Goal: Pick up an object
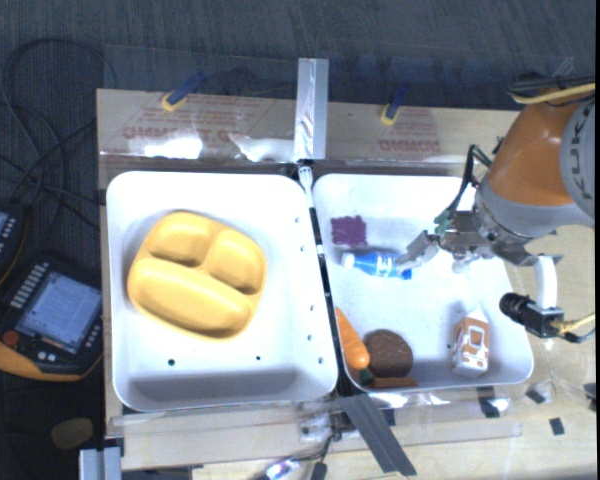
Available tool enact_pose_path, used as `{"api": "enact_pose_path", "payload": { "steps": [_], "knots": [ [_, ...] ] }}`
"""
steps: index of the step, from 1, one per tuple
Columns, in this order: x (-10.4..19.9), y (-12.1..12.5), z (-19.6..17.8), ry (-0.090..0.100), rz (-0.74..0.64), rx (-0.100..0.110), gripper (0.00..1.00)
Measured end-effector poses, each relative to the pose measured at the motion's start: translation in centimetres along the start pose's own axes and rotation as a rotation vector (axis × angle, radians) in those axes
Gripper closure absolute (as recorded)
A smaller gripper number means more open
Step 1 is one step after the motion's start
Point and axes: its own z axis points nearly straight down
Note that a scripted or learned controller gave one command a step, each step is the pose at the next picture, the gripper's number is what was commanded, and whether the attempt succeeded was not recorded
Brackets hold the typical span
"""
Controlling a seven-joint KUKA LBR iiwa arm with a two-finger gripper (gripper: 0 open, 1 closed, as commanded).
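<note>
The right bin [500, 193] holds a purple block [348, 231], a blue and white tube [375, 263], an orange carrot [352, 340], a brown round lump [388, 350] and a small white and orange carton [470, 340]. My gripper [420, 249] hangs low over the right bin's middle. Its tip is just to the right of the tube's end. Nothing shows held in it. The grey arm with its orange band [532, 168] comes in from the right above the bin's far right corner.
A large yellow loaf-shaped object [195, 271] fills much of the left bin [130, 368]. A metal divider [320, 268] separates the two bins. Pendants and cables [40, 308] lie off the bench to the left.
</note>
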Motion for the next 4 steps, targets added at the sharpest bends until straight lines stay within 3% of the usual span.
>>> {"api": "enact_pose_path", "payload": {
  "steps": [1,2,3,4],
  "knots": [
    [2.7,3.8,9.2,-0.001,-0.134,-0.002,0.0],
    [0.7,9.3,9.6,-0.004,-0.165,-0.012,0.0],
    [0.8,9.4,8.5,-0.004,-0.167,-0.015,1.0],
    [9.9,11.2,0.1,-0.004,-0.156,-0.001,1.0]
  ]
}}
